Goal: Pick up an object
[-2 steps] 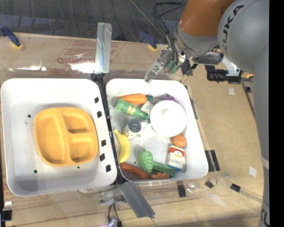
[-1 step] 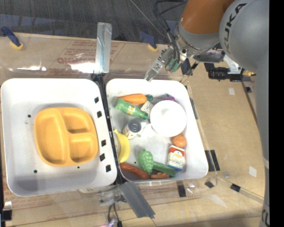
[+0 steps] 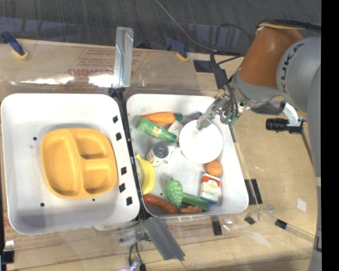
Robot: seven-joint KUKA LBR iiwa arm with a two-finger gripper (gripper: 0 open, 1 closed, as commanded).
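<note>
Left bin (image 3: 11,151) held a yellow tray (image 3: 78,162), flat, roughly centred. Right bin (image 3: 237,176) carried the clutter: banana (image 3: 148,175) against the left wall, green bottle (image 3: 156,131) and carrot (image 3: 161,118) toward the back, small jar (image 3: 160,151) mid-bin, sausage (image 3: 160,204) and green toy (image 3: 174,191) at the front, carton (image 3: 211,188) front right with an orange ball (image 3: 214,167) just behind it. White plate (image 3: 201,141) sat right of centre, near the back. Gripper (image 3: 206,119) was low over the plate's back edge, reaching in from the right; fingers looked close together with nothing visibly between them, but opening couldn't be read for sure. No object lifted; all lay in the bins on the table (image 3: 282,174).
</note>
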